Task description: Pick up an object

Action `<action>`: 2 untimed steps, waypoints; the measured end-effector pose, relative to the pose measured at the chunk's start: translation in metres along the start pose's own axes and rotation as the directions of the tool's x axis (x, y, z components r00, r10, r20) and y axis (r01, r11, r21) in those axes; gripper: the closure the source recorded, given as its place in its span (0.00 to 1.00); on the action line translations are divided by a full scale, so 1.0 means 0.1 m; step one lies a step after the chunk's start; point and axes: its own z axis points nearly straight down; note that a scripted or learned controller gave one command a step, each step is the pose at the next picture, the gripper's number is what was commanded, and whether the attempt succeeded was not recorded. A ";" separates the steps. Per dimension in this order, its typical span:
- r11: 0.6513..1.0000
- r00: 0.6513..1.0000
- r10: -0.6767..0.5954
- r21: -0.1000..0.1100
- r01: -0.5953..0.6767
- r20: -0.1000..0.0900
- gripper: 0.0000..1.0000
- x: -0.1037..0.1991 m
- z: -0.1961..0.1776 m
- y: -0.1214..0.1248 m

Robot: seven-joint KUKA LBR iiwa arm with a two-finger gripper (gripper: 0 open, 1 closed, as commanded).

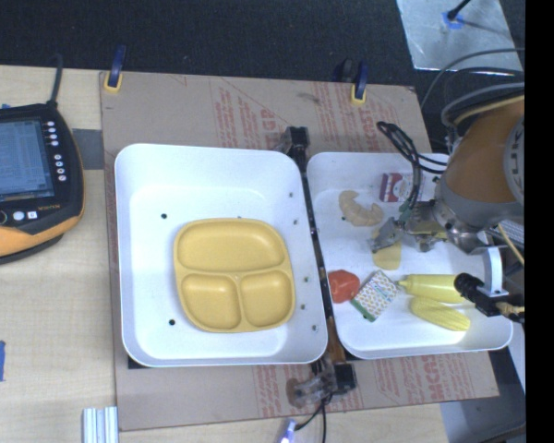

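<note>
The gripper (pixel 394 236) sits low in the right bin (pixel 351 340) beside a yellow block (pixel 387 257); its grasp cannot be told, so nothing is visibly lifted yet.

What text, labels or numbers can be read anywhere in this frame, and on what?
None can be read for certain.
Cardboard sheet: faint red print repeated in diagonal lines, too blurred to read.
Handheld control screen: lines of text, too small to read.
Small red and white packet: some print, blurred.
Speckled card: pattern only, no letters made out.
</note>
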 end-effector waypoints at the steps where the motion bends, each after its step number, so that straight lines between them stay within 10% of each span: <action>1: 1.000 1.000 -0.005 0.001 0.005 0.002 1.00 -0.01 -0.11 0.00; 2: 1.000 1.000 -0.005 0.001 0.005 0.002 0.00 -0.01 -0.11 0.00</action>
